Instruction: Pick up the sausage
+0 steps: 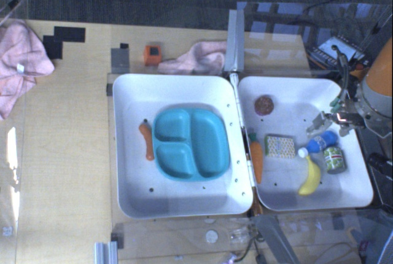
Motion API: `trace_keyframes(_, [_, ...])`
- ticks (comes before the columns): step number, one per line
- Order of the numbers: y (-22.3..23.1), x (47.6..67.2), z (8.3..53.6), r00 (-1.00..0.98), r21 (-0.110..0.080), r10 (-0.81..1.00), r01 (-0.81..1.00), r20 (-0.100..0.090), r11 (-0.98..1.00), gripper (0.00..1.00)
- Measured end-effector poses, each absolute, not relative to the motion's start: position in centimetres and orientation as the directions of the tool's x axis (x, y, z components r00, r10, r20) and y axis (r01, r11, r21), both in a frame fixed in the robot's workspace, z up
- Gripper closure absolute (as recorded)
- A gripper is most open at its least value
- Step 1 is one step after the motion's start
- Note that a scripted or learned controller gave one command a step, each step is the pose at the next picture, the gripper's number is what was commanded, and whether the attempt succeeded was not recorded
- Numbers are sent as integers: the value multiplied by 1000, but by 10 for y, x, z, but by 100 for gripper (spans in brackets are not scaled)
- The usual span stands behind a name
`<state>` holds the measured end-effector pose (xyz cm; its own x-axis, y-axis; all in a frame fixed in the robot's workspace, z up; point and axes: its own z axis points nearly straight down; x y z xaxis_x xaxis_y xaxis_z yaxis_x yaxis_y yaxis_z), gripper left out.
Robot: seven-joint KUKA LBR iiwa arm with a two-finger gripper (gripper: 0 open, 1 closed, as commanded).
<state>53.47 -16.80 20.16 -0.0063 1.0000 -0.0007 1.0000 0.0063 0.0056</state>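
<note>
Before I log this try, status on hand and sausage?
Hand over right bin, near bottle. Sausage in left bin, beside blue plate, untouched. Nothing on it.

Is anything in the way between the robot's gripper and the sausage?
Yes. The gripper is over the right bin, while the sausage lies in the left bin, left of the blue plate. The bins' middle walls, a carrot and the plate lie between.

Illumination even and bright; white bins (123, 195) slightly overexposed, soft shadows at their near walls; overall focus mildly soft.
</note>
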Motion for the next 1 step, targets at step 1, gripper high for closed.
trace_keyframes(1, [-167,537,214,-11,14,1000,1000,-2,11,100])
